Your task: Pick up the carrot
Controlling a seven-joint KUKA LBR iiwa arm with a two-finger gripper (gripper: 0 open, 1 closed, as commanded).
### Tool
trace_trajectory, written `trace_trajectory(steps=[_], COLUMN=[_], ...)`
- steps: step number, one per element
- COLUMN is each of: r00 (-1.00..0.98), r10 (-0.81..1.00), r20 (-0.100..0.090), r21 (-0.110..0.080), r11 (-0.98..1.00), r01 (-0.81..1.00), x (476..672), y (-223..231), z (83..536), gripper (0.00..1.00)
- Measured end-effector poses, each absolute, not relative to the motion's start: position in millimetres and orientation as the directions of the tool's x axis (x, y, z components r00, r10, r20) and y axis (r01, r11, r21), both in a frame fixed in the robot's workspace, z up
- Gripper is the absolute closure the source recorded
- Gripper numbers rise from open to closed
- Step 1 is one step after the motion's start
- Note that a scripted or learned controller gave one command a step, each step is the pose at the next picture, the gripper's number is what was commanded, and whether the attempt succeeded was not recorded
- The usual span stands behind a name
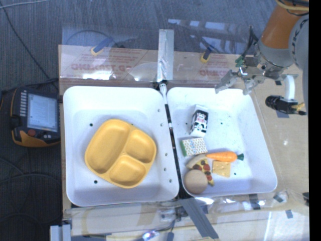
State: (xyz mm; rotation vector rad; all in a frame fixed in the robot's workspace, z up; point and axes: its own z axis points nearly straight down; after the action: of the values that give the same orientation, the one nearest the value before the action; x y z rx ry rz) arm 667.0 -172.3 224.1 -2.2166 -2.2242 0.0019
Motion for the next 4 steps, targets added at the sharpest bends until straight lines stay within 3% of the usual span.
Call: trace_trajectory(steps=[1,2,3,4], r00=[0.103,0.044,-0.005,-0.249], r10=[0.995,0.999,1.0,0.969], r20=[-0.003,0.0,0.001,0.0], r21=[0.004,-0.002,-0.001,0.0], r11=[-0.103,-0.044,0.005,0.249], r01=[0.995,0.999,1.0,0.969], x=[614.4,541.0,483.6,484.6], y=[-166.5,-181.6,-185.3,-222.9], z=[130.8,140.1,94.2,173.0], gripper=[0.0,0.0,0.0,0.0])
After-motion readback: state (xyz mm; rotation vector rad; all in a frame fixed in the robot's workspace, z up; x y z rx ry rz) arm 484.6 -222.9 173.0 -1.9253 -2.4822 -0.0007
